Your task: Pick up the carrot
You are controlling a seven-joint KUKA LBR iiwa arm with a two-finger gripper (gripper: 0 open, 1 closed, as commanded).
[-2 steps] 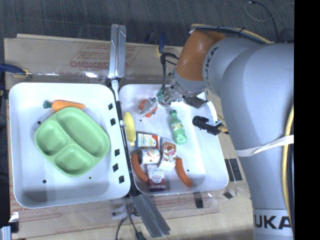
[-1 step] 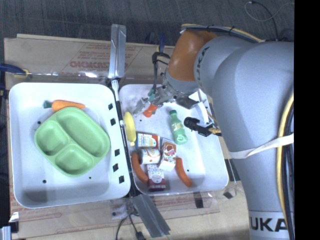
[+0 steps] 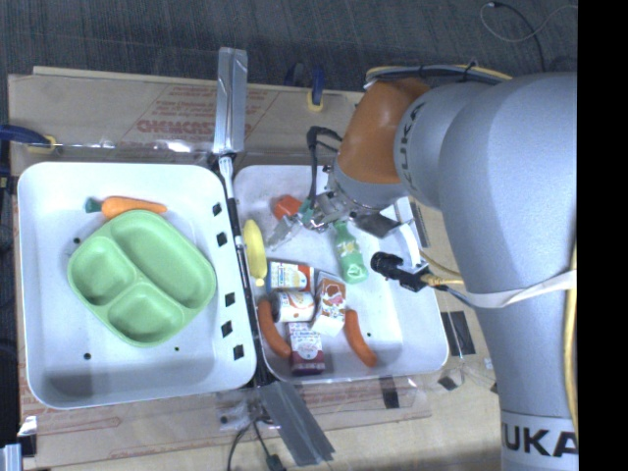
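Nearest you, at the front of the right bin (image 3: 417, 346), you see small cartons (image 3: 294, 307) packed between two sausages (image 3: 359, 339). Behind them lie a yellow banana (image 3: 255, 248) and a green bottle (image 3: 349, 253). The gripper (image 3: 297, 221) hangs low over that bin, beside a small orange piece (image 3: 286, 205); you cannot tell its state. The carrot (image 3: 133, 205) lies in the left bin (image 3: 59, 361), touching the back edge of the green divided plate (image 3: 142, 276), well apart from the gripper.
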